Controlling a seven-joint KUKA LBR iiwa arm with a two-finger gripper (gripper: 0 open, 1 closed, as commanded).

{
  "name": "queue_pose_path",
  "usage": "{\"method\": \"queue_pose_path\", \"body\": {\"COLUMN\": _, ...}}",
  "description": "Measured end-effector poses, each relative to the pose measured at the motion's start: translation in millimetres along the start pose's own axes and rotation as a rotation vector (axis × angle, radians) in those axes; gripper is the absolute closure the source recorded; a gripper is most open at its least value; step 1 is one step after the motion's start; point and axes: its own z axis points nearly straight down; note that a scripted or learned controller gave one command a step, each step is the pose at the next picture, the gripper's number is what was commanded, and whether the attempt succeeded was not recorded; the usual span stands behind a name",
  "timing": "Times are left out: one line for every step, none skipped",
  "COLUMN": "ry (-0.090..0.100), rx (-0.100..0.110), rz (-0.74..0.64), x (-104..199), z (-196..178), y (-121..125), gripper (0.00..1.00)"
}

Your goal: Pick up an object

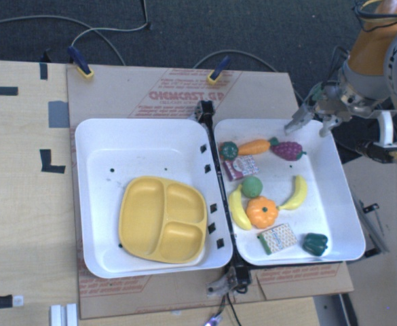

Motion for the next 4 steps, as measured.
{"method": "queue_pose_path", "body": {"ry": -0.001, "rx": -0.002, "rz": 0.0, "x": -22.9, "z": 124.6, "y": 13.9, "gripper": 0.0}}
{"method": "queue_pose_path", "body": {"ry": -0.001, "rx": 0.0, "rz": 0.001, "x": -28.7, "z": 126.9, "y": -23.9, "gripper": 0.0}}
{"method": "queue_pose_path", "body": {"ry": -0.002, "rx": -0.007, "rz": 0.002, "x": -1.3, "z": 132.0, "y": -87.5, "gripper": 0.0}}
{"method": "queue_pose_path", "body": {"ry": -0.003, "rx": -0.007, "rz": 0.001, "x": -1.4, "z": 122.9, "y": -86.6, "gripper": 1.0}}
